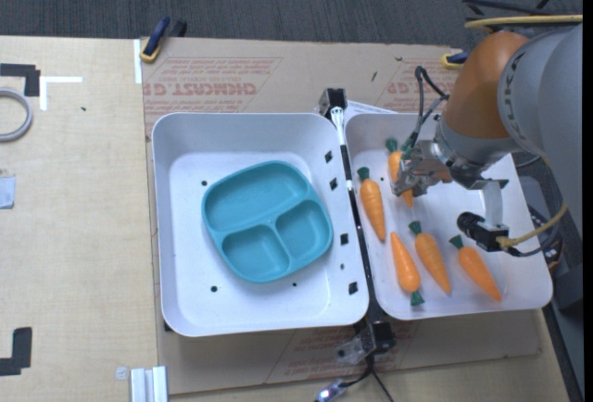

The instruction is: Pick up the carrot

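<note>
**Claw low over the right bin's carrots**

Claw (pixel 408 185) sits low in the right bin (pixel 519 298), near its upper left part, at the end of the grey arm (pixel 547 85) that reaches in from the right with its orange band (pixel 482 85) above the wrist. Whether the claw is apart, together or clamped on anything cannot be told: the wrist body covers most of it from above.

Five carrots show in the right bin. One carrot (pixel 395 164) lies just under the claw, partly hidden by it; contact between them cannot be judged. A second carrot (pixel 372 206) lies just left of the claw, near the wall shared with the left bin, its green end toward the top of the view. Three more lie lower in the bin, well apart from the claw: a third carrot (pixel 405 266) with its green end at the bottom, a fourth carrot (pixel 432 261) just beside it on the right, and a fifth carrot (pixel 478 270) nearest the right side, both with green ends toward the top.

A black cable fitting (pixel 477 226) hangs off the arm above the fifth carrot.

The left bin (pixel 176 233) holds a teal tray (pixel 267 220) with three compartments, lying flat and turned at a slant. Both bins rest on brown cardboard (pixel 232 81) on the bench (pixel 74 233). A blue clamp (pixel 156 39) grips the cardboard's upper left corner.
</note>
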Motion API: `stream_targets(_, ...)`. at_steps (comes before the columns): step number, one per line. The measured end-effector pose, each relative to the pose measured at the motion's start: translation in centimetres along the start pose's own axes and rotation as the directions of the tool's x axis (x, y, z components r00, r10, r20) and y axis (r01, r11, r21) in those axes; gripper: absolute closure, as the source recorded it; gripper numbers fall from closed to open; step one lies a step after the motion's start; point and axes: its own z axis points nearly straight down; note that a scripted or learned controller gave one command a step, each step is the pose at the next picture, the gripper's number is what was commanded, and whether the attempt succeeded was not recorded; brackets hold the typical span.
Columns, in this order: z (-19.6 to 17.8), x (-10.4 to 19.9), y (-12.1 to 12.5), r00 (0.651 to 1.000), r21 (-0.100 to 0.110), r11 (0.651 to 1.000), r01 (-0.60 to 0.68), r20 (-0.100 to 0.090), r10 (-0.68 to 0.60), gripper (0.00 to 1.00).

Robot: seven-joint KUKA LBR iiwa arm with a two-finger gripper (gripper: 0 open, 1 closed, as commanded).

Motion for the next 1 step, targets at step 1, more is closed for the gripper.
stream_targets(1,-9.00,8.18,-3.61,1.000,0.000,1.000,0.003,0.000,-0.003,1.00)
